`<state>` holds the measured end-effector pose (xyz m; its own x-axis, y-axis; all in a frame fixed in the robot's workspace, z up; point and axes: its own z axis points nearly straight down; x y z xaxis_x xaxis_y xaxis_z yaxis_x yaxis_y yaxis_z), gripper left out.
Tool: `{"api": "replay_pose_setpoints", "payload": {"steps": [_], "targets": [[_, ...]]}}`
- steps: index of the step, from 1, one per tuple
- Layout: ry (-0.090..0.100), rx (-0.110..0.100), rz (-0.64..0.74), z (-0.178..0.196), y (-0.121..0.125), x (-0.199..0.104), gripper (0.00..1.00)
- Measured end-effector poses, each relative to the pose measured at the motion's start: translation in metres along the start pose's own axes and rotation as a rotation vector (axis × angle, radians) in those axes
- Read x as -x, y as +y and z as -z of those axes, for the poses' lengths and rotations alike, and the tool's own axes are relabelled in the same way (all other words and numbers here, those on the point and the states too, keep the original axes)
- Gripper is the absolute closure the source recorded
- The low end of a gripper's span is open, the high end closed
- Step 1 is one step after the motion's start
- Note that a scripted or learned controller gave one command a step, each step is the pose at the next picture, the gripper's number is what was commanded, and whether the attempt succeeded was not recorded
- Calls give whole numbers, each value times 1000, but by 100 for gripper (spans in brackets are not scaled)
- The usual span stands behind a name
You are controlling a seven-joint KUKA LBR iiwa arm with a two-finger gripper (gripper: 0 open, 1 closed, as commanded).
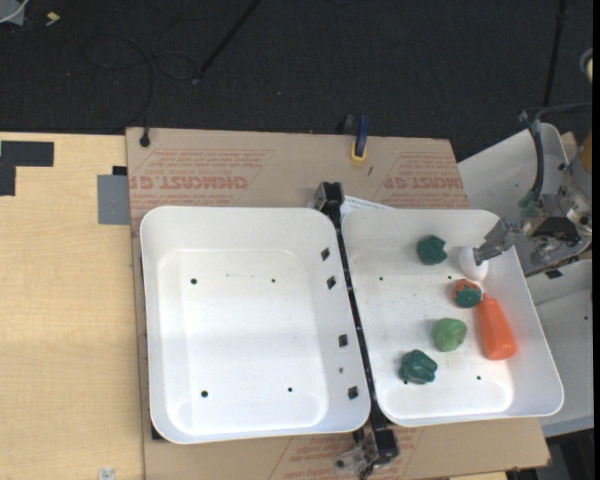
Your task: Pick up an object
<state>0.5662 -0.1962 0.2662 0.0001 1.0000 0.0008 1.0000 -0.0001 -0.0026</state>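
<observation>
The right bin [540, 393] holds several small objects: a dark green lump [431, 250], a white piece [470, 261], a red and green ball [467, 293], an orange carrot-shaped piece [496, 329], a light green lump [448, 333] and another dark green lump [417, 367]. My gripper [515, 250] hangs over the bin's upper right edge. It is open, with one finger [494, 240] slanting down toward the white piece. Nothing sits between the fingers.
The left bin [160, 268] lies beside the right one, with a black divider with clips [342, 298] between them. Both rest on a cardboard sheet [240, 173] on the wooden bench. A blue and yellow clamp [359, 138] grips the cardboard's far edge.
</observation>
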Motion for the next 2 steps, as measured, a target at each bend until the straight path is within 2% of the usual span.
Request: {"api": "replay_pose_setpoints", "payload": {"steps": [1, 2], "targets": [[2, -9, 3, -130, 76, 15, 0], [4, -3, 5, -182, 78, -28, 0]]}}
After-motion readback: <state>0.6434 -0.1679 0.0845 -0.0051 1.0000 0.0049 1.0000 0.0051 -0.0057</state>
